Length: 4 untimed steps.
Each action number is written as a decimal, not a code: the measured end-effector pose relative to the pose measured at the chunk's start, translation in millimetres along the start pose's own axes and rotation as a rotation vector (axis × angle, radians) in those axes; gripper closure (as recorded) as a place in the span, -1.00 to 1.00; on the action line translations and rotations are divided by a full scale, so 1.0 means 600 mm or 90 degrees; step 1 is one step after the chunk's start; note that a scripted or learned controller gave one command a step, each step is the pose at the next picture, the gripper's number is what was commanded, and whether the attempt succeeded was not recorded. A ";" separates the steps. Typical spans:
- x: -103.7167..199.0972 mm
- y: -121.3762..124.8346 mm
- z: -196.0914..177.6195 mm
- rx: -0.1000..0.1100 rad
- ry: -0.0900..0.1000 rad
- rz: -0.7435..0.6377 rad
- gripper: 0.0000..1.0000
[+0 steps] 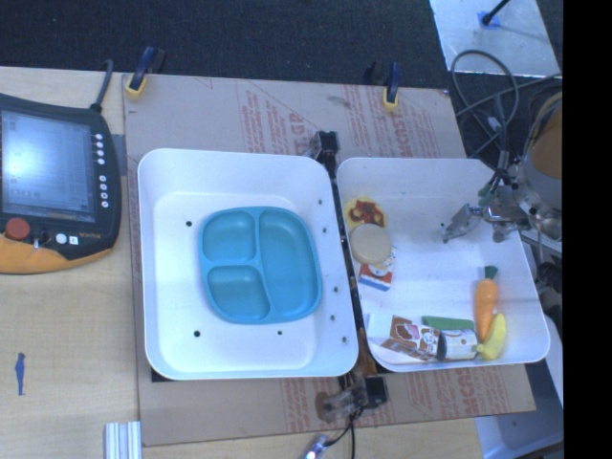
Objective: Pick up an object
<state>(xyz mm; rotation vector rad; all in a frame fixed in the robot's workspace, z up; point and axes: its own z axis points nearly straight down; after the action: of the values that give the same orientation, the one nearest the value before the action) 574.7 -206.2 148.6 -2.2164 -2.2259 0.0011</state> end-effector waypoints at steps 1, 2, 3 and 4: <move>-0.010 0.136 0.005 0.001 0.000 0.000 -1.00; 0.179 0.093 -0.042 0.002 0.001 -0.001 -1.00; 0.182 0.121 0.087 -0.002 -0.001 -0.001 -1.00; 0.185 0.138 0.082 -0.001 0.000 0.000 -1.00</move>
<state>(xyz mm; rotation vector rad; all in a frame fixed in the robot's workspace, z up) 656.8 -94.9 99.1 -2.2165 -2.2267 0.0004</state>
